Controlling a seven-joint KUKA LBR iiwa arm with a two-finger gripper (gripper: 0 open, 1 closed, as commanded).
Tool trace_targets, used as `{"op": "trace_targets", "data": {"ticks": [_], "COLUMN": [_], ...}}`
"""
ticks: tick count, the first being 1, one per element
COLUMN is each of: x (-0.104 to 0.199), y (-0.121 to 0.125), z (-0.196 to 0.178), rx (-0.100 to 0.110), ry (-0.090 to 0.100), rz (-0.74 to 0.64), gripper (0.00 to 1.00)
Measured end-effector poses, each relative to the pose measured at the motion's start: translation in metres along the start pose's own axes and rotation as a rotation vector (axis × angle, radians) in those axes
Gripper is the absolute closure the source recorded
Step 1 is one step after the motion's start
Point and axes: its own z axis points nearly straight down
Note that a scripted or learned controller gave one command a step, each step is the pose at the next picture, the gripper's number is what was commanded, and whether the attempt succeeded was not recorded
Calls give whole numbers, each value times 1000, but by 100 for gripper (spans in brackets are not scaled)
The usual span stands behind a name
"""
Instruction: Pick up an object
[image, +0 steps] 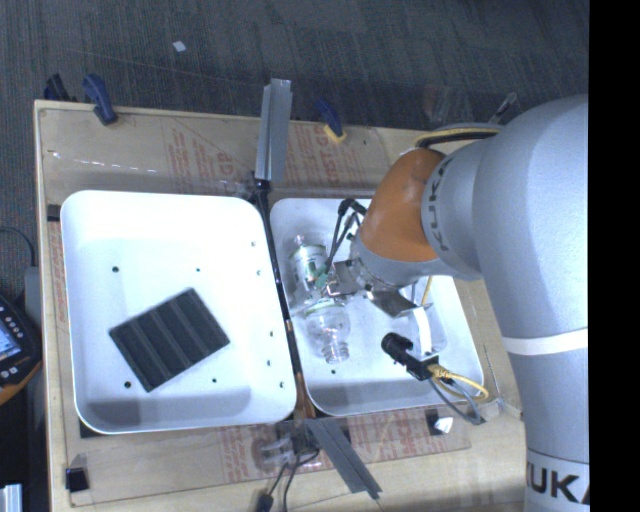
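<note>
A clear plastic bottle (329, 333) lies on its side just right of centre in the frame, on the floor of the right-hand shallow white bin (330, 395), close to that bin's left wall; its body is see-through and shows pale glints, with no legible print. Just above it, nearer the bin's upper left corner, lies a small clear jar with a green-and-white label (308, 265), the label's wording too small to read. The two-finger gripper (340, 283) hangs over the gap between the two containers, at the end of the grey KUKA arm with its orange band (395, 215), which enters from the right of the frame; whether the tool is spread or pressed together cannot be told, as the wrist hides it. A black cylindrical fitting with yellow cabling (410, 358) sits lower right of the bottle, over the bin's right half. In the left-hand shallow white bin (90, 215), a flat dark grey ribbed rectangular panel (169, 338) lies at a slant in the lower left. The letters "KUK" (558, 487) read in white on the arm's base at lower right.
</note>
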Motion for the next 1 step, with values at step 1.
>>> {"op": "trace_targets", "data": {"ticks": [1], "x": [-14], "y": [89], "z": [2], "rx": [2], "ry": [9], "rz": [-74], "gripper": [0]}}
